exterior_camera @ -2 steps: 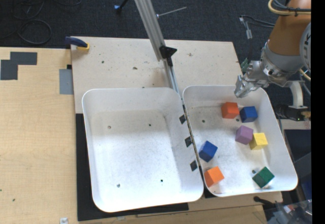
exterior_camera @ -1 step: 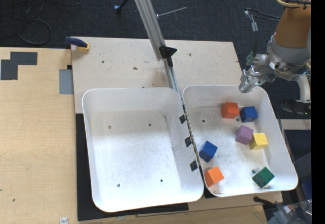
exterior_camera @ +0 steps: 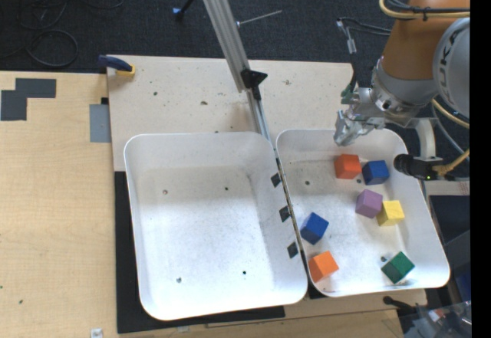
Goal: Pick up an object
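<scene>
I look for words and numbers, and I can't find any to read. The little blocks (exterior_camera: 347,166) have plain sides with no letters. The white bins (exterior_camera: 207,294) have only tiny dark specks. The metal pole (exterior_camera: 227,30) has a small black-and-white checker pattern on top, but that is not writing.

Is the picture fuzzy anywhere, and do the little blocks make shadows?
In the camera view, the small cubes look sharp; the green foam cube and the blue foam cube each cast a soft dark shadow on the white right-hand bin. The metal pincer looks slightly smeared. The floor behind is dim.
</scene>
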{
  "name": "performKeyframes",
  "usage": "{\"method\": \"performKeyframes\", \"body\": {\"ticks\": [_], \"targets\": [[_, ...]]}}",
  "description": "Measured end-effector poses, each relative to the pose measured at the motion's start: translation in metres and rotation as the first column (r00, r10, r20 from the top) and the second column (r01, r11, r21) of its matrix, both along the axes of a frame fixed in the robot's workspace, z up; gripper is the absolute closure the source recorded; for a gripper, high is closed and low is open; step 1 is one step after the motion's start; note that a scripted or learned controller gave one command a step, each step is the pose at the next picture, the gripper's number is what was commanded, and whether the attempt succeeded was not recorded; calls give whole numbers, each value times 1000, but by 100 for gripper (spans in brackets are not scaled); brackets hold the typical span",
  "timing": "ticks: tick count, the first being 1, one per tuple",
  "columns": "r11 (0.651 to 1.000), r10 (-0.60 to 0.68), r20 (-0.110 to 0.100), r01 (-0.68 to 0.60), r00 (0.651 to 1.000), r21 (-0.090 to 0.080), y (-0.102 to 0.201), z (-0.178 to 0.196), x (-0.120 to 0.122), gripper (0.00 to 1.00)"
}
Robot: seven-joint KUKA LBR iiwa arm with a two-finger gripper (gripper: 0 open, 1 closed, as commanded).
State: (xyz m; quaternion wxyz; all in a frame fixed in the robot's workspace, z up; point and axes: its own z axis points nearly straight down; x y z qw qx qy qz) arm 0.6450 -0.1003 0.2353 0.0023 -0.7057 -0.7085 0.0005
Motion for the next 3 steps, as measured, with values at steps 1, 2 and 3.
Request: {"method": "performKeyframes", "body": {"ticks": [1, 2, 3], "targets": [[1000, 0, 0, 0, 1000, 0, 59, -8, 6, 100], [1000, 1, -1, -1, 1000, 0, 118, -16, 8, 100], [1000, 1, 1, -1, 1000, 0, 170, -4, 1, 100]]}}
